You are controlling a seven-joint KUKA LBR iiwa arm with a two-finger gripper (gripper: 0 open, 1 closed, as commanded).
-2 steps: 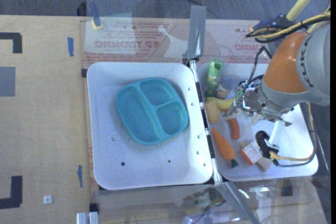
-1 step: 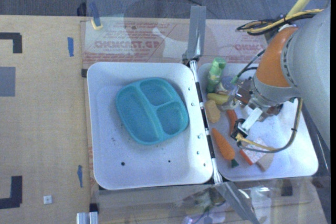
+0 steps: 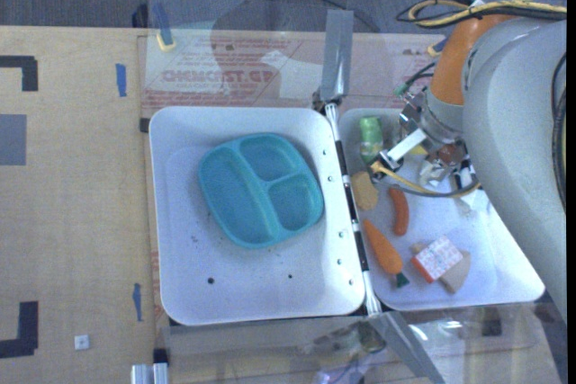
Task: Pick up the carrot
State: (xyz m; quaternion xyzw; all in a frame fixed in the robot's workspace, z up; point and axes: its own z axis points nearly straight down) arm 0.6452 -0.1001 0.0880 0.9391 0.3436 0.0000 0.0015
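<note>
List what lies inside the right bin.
The right bin holds a carrot, a sausage, a green bottle, a tan potato-like piece and a red-and-white box. The arm covers its far right part.

Teal divided plate (image 3: 261, 190) in left bin (image 3: 180, 283); sausage (image 3: 399, 210), green can (image 3: 371, 138) in right bin (image 3: 504, 274).
</note>
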